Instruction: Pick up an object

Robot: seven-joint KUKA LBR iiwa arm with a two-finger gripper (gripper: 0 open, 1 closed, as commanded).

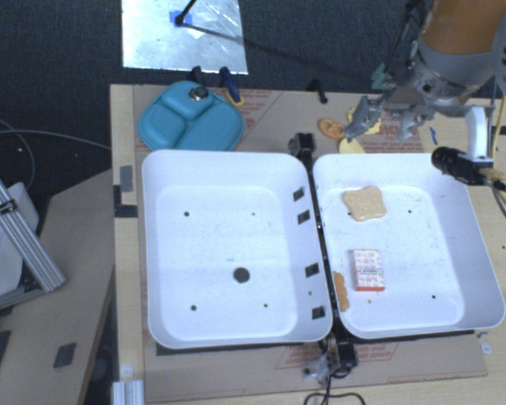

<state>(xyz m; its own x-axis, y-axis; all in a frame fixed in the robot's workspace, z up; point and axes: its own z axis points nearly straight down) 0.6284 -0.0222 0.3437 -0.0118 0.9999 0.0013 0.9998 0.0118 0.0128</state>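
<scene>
The right bin point(455, 302) holds a tan, toast-like flat piece point(364, 203) near its back. A small red and white box point(368, 270) lies near its middle, and a thin orange-brown piece point(340, 292) rests by its left wall. A small dark disc point(241, 275) lies in the left bin point(177, 226). My gripper point(384, 121) hangs above the back edge of the right bin, well above the toast-like piece. Its fingers are spread open with nothing between them.
Behind the left bin sits a blue moulded tray point(190, 118). A small orange item point(330, 128) and a pale yellow one point(350, 146) lie on the bench behind the right bin, just under the gripper. A metal frame point(17, 234) stands at the left.
</scene>
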